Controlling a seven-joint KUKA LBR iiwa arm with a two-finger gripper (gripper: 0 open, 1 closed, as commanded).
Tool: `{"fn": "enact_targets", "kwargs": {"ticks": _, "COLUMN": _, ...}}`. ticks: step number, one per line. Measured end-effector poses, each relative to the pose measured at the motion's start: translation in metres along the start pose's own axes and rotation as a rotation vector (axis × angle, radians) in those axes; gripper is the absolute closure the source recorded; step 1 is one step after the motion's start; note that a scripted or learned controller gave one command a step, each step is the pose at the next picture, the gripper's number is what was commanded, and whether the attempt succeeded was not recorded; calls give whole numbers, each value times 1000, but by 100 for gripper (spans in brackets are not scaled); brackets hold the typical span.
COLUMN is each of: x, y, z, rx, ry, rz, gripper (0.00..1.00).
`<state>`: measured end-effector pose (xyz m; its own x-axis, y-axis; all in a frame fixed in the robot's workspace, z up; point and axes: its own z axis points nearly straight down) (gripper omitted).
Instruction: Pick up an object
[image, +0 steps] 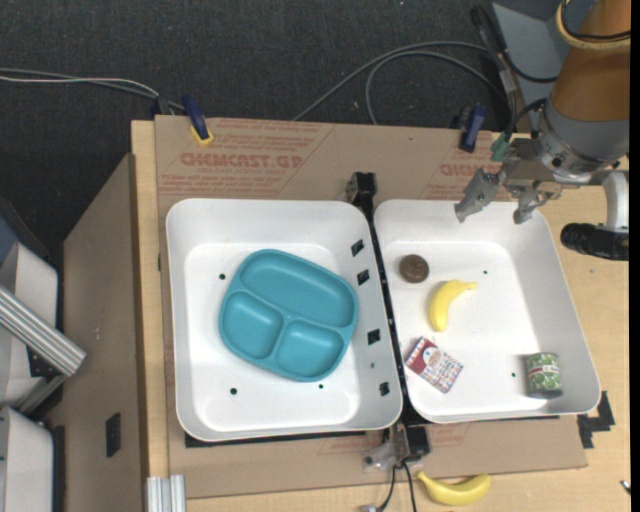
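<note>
We pick the banana (449, 302) as our target; it lies in the right bin (575, 345), just right of the brown puck (414, 268) and above the packet (433, 364), with the can (543, 374) well off to its lower right. Our gripper (500, 203) hangs spread and bare over the bin's far rim, beyond the banana. We judge it a light, stiff, smooth toy, best pinched across its narrow middle.
</note>
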<state>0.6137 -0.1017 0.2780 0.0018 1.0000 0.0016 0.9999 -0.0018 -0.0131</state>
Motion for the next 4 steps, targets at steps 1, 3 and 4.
{"fn": "enact_targets", "kwargs": {"ticks": 1, "x": 0, "y": 2, "z": -7, "rx": -12, "ry": -1, "rz": -2, "gripper": 0}}
{"fn": "enact_targets", "kwargs": {"ticks": 3, "x": 4, "y": 10, "z": 104, "rx": -6, "ry": 0, "rz": -1, "gripper": 0}}
{"fn": "enact_targets", "kwargs": {"ticks": 4, "x": 3, "y": 7, "z": 147, "rx": -7, "ry": 0, "rz": -2, "gripper": 0}}
